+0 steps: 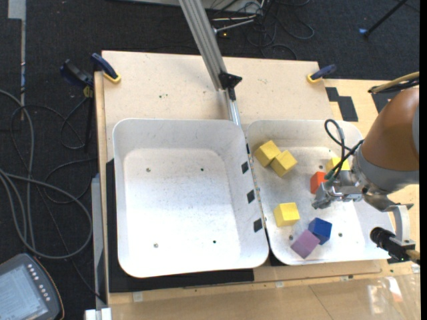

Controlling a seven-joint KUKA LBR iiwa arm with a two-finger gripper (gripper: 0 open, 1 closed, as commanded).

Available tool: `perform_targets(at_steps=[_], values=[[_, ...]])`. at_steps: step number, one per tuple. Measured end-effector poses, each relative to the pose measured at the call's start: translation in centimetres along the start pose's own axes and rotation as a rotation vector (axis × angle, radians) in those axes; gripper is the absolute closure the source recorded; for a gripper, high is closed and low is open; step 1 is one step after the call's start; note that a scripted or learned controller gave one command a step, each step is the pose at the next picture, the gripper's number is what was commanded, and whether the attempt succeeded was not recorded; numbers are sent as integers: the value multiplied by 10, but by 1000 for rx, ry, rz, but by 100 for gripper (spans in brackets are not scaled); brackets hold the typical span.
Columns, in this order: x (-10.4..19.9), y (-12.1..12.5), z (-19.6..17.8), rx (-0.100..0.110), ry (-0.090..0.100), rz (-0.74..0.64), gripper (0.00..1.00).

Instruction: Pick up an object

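Observation:
The right bin (293, 129) holds two yellow blocks touching each other (275, 157), a single yellow block (288, 214), a blue block (321, 229), a purple block (305, 243) and an orange block (317, 181). A bit of yellow (336, 161) shows at the bin's right side, behind the arm. My gripper (327, 200) hangs over the right part of this bin, just below the orange block and above the blue one. The wrist body hides its fingertips.
The left bin (177, 195) lies beside the right one. A slanted metal pole (203, 35) crosses the bench top toward the bins' joint. Blue-yellow clamps (105, 69) (321, 73) sit at the bench's far corners. The arm's orange band (399, 129) looms at right.

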State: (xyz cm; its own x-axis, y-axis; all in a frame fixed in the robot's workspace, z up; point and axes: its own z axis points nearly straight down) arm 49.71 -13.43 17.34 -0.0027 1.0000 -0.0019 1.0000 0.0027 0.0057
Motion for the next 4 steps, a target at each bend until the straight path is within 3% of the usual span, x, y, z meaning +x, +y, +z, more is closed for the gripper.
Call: perform_targets(at_steps=[1,2,4], values=[[-1,0,-63,-2,0,-1,100],[-1,1,-85,1,0,0,100],[113,29,-71,8,4,-6,100]])
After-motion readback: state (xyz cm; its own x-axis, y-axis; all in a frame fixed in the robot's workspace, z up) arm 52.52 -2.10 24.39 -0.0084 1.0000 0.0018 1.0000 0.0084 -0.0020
